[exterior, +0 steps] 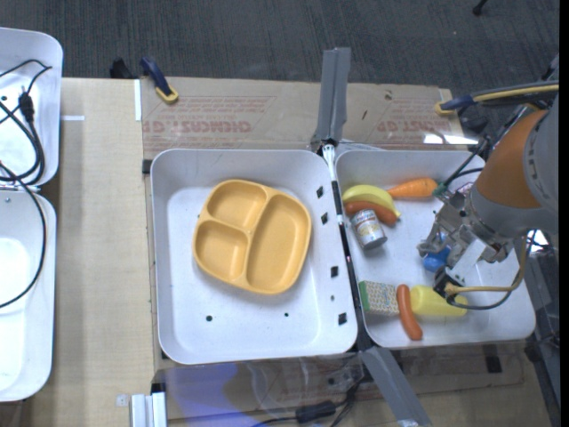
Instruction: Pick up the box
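The box (380,297) is small, green and tan, and lies flat near the front left corner of the right bin (498,323). An orange sausage-shaped toy (408,312) touches its right side. My gripper (444,252) hangs over the middle of the right bin, up and to the right of the box and well apart from it. A small blue object (433,260) sits right at the gripper's tip. Whether it is held is unclear.
In the right bin there are also a banana (373,198), a carrot (412,188), a small can (368,229) and a yellow toy (436,302). A yellow divided plate (253,235) lies in the left bin (178,327). A black cable loops by the gripper.
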Available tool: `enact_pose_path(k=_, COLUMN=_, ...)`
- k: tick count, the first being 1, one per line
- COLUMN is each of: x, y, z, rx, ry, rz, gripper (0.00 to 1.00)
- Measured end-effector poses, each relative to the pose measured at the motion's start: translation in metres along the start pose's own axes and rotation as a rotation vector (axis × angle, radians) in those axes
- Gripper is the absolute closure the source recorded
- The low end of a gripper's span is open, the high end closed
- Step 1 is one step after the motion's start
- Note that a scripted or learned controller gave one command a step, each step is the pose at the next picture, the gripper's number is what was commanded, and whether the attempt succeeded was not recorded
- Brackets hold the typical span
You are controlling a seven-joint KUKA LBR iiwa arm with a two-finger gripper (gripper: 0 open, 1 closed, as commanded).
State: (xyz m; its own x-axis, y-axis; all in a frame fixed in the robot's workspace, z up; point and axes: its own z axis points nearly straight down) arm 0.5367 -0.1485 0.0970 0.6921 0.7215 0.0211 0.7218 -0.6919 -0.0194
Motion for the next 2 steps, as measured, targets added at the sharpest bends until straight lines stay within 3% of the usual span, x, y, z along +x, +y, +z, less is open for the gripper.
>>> enact_pose_path(k=1, x=0.0072, y=-0.0033, z=-0.0086, rx=0.007, ry=0.006, rz=-0.014, gripper=1.0)
enact_pose_path(k=2, x=0.0006, y=-0.0005, z=-0.0081, rx=0.003, ry=-0.001, rz=-0.002, gripper=0.0)
